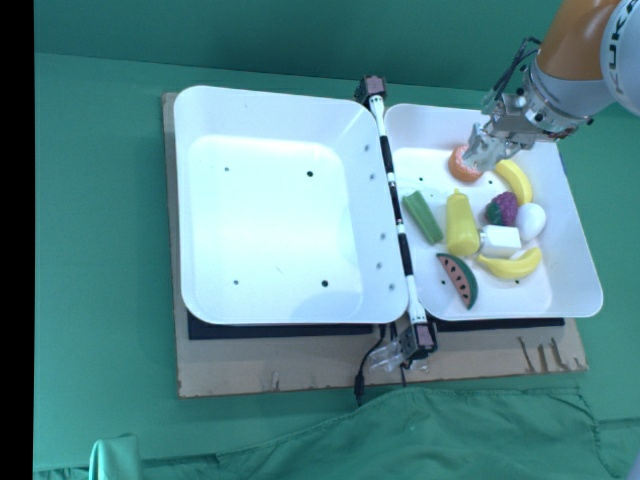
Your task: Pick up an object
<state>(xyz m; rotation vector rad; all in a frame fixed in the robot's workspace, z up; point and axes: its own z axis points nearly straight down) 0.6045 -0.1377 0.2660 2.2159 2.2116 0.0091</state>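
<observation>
You see left bin point(280, 118) beside right bin point(570, 298) | toys in right bin | gripper point(487, 154) over its far toy point(462, 166).

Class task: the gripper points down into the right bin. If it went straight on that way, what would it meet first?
Most likely the orange toy: the gripper hangs right over its edge. Height is hard to judge from this slanted view, so it might graze past onto the right bin floor.

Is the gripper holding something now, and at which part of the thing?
Cannot be told: the gripper sits low over the orange toy, hiding any contact.
</observation>
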